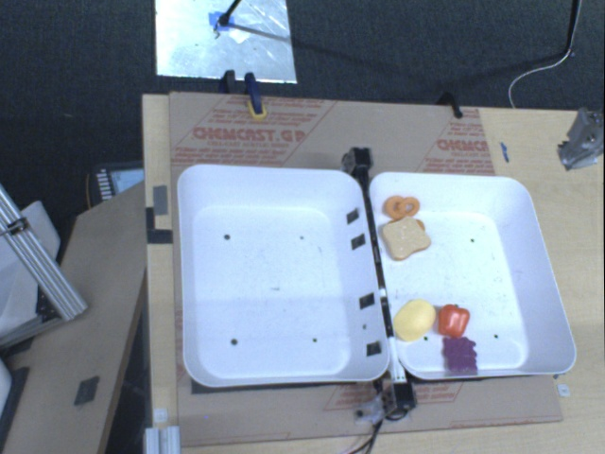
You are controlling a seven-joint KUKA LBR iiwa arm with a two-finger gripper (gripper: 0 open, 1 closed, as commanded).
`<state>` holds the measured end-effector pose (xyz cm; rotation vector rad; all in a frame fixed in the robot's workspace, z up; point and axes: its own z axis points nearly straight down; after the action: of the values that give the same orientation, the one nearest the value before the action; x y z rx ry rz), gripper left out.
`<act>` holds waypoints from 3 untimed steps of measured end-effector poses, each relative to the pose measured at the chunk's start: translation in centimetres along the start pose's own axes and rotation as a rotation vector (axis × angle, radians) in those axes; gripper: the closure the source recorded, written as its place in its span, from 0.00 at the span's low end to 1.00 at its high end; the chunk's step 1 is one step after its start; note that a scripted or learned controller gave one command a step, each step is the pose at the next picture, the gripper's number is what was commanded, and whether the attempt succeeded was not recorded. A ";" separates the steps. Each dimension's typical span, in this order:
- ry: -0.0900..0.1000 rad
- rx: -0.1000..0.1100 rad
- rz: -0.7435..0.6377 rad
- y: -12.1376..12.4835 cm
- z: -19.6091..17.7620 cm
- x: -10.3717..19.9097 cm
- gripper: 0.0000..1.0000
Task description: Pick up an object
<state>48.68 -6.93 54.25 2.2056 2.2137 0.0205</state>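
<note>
Five toy foods wait in the right-hand shallow white plastic bin (529, 244) — nothing picked yet.

All hug its left wall, easy reach: orange pretzel (402, 206), tan bread slice (406, 239), yellow lemon (414, 320), red pepper (454, 321), purple grapes (459, 354). What may be the grey gripper (579, 142) sits far right — grip unclear, apparently holding nothing.

The tool (583, 141) is cut off by the right edge, its fingers too small to read.

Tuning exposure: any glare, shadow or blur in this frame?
Camera view: the silver sheet at top glares brightly; both white bins are evenly lit with faint shadows; the small toys, like the purple one, look soft; the gripper at the right edge is blurry.
</note>
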 end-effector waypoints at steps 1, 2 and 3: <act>0.004 0.018 -0.010 0.0 0.7 8.8 1.00; 0.001 0.034 0.001 -0.4 16.2 10.1 1.00; 0.003 0.019 -0.003 -0.3 14.9 13.1 1.00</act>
<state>48.67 6.17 39.29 2.2130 2.2285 0.0035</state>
